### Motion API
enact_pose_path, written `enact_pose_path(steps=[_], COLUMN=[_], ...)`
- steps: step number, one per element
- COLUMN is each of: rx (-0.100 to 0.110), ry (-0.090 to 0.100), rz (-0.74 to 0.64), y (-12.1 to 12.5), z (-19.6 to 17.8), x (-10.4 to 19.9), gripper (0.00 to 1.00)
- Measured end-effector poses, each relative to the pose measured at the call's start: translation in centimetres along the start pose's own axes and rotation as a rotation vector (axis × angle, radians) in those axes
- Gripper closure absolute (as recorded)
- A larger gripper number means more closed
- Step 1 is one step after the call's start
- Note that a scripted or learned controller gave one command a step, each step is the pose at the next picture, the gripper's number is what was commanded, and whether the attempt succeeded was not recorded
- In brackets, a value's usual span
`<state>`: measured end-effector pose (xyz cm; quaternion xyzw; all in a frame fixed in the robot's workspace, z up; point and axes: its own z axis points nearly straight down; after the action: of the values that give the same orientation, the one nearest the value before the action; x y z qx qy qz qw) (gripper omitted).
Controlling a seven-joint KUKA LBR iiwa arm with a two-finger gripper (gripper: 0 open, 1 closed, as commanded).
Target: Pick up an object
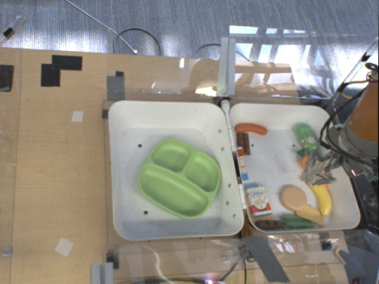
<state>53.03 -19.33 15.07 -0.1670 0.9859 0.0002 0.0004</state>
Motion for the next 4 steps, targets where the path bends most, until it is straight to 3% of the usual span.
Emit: enact_pose_path(steps=[1, 2, 3, 4], rx=[0.006, 0.010, -0.002, 0.002], ry=[-0.014, -0.022, -0.010, -0.005], rz=[0.364, 0.386, 0.459, 0.177], y=[-2.4, -3.8, 5.3, 2.1], z=[6.0, -11.3, -9.3, -3.0], x=[-3.8, -7.9, -12.8, -6.8], gripper=[1.00, 1.00, 1.00, 1.00])
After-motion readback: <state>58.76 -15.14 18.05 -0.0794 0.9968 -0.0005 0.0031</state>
